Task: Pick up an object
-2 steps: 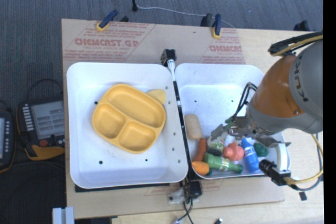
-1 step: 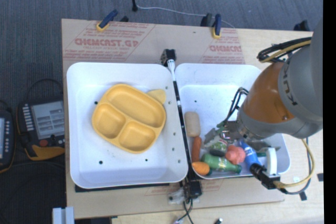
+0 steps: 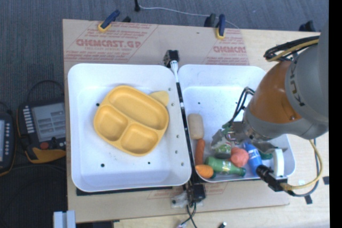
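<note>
The right bin (image 3: 214, 80) holds a heap of small things along its near side: a beige roll (image 3: 195, 125), a slim orange carrot (image 3: 200, 150), an orange piece (image 3: 203, 170), a green bottle (image 3: 224, 165), a red ball (image 3: 239, 156), a blue item (image 3: 253, 158) and a white item (image 3: 278, 161). My gripper (image 3: 227, 136) is down low in this bin, just above the red ball and the green bottle, right of the roll. The bulky orange and grey wrist (image 3: 280, 101) covers most of it.
In the left bin (image 3: 80, 131) lies a yellow three-part plate (image 3: 131, 120), with a pale yellow piece (image 3: 160, 96) at its far right corner. A ridge (image 3: 180, 109) divides the two bins. Clamps (image 3: 219, 25) and cables sit on the bench's far edge.
</note>
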Available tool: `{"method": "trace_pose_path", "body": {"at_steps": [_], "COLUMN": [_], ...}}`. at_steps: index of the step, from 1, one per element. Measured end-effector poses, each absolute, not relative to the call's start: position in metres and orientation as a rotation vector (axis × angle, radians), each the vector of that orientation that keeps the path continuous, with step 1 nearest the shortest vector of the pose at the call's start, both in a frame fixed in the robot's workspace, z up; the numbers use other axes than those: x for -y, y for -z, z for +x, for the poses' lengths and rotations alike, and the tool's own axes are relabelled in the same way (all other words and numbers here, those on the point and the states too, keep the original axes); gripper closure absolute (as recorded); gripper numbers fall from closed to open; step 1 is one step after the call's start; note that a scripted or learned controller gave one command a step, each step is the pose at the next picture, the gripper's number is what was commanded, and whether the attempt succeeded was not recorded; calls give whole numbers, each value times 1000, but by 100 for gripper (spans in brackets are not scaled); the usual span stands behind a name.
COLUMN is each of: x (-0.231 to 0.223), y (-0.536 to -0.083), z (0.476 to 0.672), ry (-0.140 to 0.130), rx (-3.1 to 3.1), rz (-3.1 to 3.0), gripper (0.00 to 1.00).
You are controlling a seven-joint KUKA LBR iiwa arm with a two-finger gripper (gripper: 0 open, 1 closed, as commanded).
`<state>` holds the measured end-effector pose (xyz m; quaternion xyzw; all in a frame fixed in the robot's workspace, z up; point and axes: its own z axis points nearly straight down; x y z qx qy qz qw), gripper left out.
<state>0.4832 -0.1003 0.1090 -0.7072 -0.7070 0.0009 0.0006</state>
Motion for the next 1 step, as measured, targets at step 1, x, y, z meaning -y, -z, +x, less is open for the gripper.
{"method": "trace_pose_path", "body": {"at_steps": [1], "x": [67], "y": [-208], "z": [484], "ry": [-1], "rx": [2222], "rz": [-2221], "gripper": [100]}}
